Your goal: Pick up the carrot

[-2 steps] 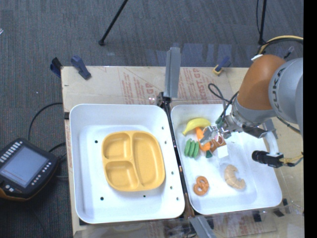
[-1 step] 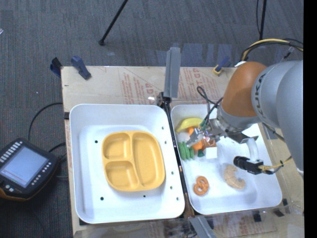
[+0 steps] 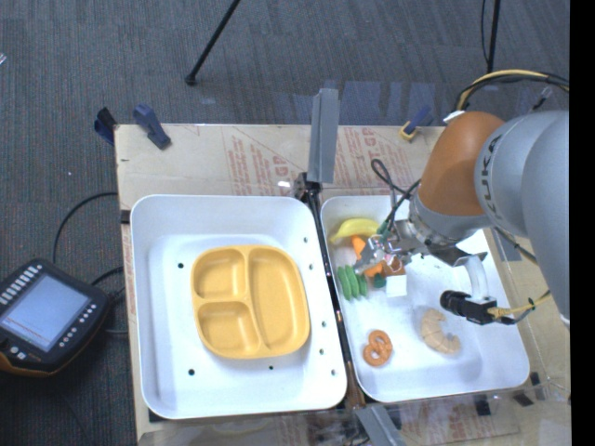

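On my bench I see 2 shallow white bins side by side. The left bin (image 3: 158,249) holds a yellow plate (image 3: 249,301) with 3 compartments, lying flat near its middle. In the right bin (image 3: 502,360) a yellow banana (image 3: 353,229) lies at the far left corner, a green bean pod (image 3: 350,282) sits just nearer along the left wall, a small pretzel (image 3: 377,348) rests toward the near edge, and a pale croissant (image 3: 440,331) lies to its right. A blue clamp (image 3: 152,125) grips the bench's far left edge. A teach pendant (image 3: 42,316) lies on the carpet at left.
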{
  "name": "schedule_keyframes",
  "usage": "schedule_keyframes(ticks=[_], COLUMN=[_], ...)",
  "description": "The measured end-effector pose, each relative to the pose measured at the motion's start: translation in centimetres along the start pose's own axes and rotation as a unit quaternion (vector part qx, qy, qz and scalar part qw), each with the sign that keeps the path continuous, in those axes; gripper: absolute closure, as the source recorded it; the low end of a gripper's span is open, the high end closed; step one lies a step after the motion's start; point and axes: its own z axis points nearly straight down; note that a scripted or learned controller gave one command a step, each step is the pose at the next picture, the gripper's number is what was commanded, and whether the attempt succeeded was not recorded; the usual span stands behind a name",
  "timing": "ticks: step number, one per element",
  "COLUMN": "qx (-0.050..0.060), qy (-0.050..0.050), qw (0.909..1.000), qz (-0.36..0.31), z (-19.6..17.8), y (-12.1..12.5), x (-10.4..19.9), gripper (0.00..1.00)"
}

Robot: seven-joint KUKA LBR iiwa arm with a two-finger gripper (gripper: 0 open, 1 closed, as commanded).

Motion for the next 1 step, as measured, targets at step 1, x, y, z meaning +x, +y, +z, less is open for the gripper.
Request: schedule_keyframes(ticks=[1], qx=[0.006], qy=[-0.001], qw=[0.9927], qz=[0.121], z=[-8.31], y=[5.01], x=[8.68], gripper=[1.00])
